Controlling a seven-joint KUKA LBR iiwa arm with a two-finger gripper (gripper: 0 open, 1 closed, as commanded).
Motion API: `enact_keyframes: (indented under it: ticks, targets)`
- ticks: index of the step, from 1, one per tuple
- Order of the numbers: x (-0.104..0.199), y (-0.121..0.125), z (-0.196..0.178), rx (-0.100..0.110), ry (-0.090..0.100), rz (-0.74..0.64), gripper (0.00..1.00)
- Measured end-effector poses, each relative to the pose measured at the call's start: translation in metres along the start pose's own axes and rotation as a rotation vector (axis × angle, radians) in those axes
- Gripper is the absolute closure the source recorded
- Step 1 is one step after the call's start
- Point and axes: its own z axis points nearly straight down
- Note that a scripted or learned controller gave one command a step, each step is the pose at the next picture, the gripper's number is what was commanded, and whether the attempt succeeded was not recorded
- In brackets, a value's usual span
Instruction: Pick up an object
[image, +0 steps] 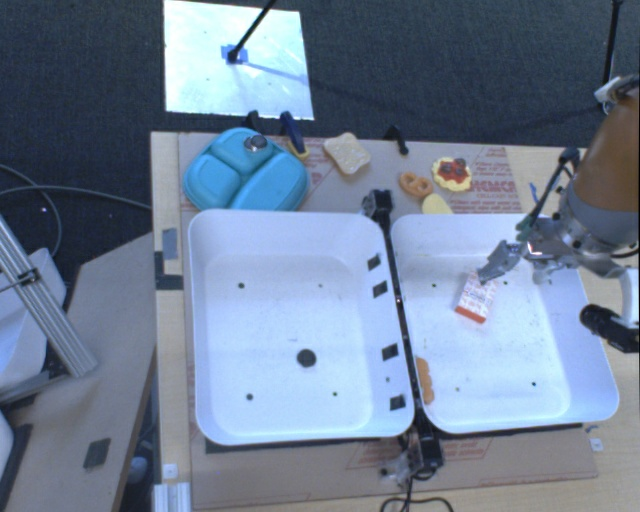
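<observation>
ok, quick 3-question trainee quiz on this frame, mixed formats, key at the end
1. True or false: the small red and white packet lies in the right bin.
2. Which item lies in the left bin? A) a small dark round object B) a blue divided tray C) a slice of toy bread
3. Fill in: the gripper is above the ____ bin, next to the packet.

Key:
1. True.
2. A. The blue divided tray and the toy bread slice sit on the bench behind the bins.
3. Right.
</observation>
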Motion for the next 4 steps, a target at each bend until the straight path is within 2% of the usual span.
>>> enact_keyframes:
  ticks: [1,2,3,4]
  targets:
    - [-0.003,0.028,0.137,0.003,-0.001,0.0,0.0]
    - [-0.081,0.083,0.146,-0.009,-0.004,0.004,0.0]
    - [-0.078,0.084,0.132,-0.014,-0.007,-0.001,1.0]
    - [0.01,0.107,0.147,-0.003,0.003,-0.009,1.0]
